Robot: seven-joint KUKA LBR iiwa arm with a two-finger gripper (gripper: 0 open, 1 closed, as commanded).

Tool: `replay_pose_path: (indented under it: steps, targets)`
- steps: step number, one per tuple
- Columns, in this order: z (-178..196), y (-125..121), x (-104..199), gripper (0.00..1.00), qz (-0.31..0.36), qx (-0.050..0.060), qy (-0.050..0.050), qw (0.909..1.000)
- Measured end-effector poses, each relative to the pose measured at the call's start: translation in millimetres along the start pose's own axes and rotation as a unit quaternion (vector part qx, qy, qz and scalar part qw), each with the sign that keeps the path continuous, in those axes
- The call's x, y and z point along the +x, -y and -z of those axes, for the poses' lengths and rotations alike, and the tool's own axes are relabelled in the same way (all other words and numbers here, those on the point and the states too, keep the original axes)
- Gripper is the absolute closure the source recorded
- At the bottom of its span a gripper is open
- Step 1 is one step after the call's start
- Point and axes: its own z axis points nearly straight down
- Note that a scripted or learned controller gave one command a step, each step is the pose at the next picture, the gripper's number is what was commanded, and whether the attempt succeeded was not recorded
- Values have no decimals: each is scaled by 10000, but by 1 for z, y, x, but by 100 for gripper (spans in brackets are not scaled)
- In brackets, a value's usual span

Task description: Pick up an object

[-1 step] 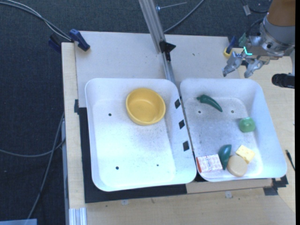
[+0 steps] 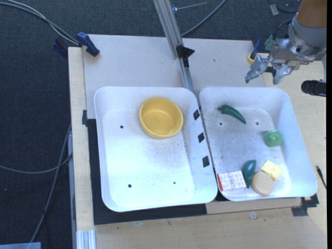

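Note:
My gripper (image 2: 265,75) hangs above the far rim of the right bin (image 2: 290,105), its two fingers spread apart with nothing between them. Inside that bin lie a dark green pepper (image 2: 232,113), a light green round piece (image 2: 273,138), a teal oblong piece (image 2: 249,168), a yellow wedge (image 2: 271,169), a tan round piece (image 2: 262,183) and a small red and white box (image 2: 231,181). The pepper is the closest of these to the gripper, below and left of it.
The left bin (image 2: 150,191) holds a yellow bowl (image 2: 161,118) near its far edge. A metal pole (image 2: 168,19) rises slantwise between the bins. A blue clamp (image 2: 87,43) sits at the bench's far left corner.

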Motion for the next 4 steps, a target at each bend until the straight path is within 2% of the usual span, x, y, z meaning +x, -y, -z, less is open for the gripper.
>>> replay_pose_path:
  steps: [2,3,4]
  targets:
    - [-89,0,8,0,8,32,1,10000]
    - [-149,0,17,0,10,42,-2,10000]
    - [-130,-3,17,100,12,-19,2,10000]
